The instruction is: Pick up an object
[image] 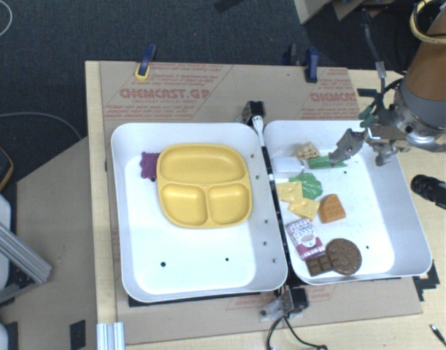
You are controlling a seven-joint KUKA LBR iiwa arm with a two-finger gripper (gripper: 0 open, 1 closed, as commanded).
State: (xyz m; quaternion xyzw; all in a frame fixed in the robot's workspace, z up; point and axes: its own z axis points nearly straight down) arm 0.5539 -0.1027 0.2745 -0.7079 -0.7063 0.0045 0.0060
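Small toy foods clustered along right bin's left side.

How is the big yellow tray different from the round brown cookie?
The yellow tray is far bigger than the cookie. The tray is a rounded rectangle split into three compartments; the cookie is a flat round disc. The tray is pale yellow and lies in the left bin; the cookie is dark brown and lies in the right bin, among other toy foods. Both lie flat.

R bin right half open; food crowds left
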